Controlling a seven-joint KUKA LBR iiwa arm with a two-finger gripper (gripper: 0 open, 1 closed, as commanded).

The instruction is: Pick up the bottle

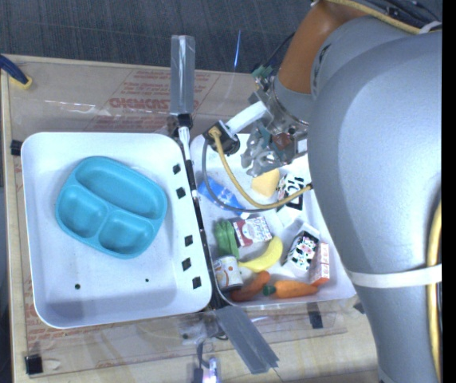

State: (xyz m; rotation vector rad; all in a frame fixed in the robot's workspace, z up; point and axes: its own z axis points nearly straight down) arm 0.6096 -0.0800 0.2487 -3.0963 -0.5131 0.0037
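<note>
Camera view places the gripper (261,152) low over the far end of the right bin (333,292), above a yellow wedge (265,183) and a blue-and-clear item (216,194) by the divider between the bins. Whether the pincer is spread or pressed together cannot be told, as the wrist and cables cover it.

No bottle can be identified with confidence. The likeliest candidate is judged to be the blue-and-clear item, partly hidden under a yellow cable (229,183).

Clutter is packed toward the near end of that bin: a banana (265,256), a carrot (296,289), a small can (228,271), a green item (226,236) and printed cartons (304,250). The left bin (41,214) carries a blue divided tray (112,206).

A wrong object could be grasped, since the target is obscured and crowded. A clear, rounded body could also slip, or the cable could be snagged during a descent.
</note>
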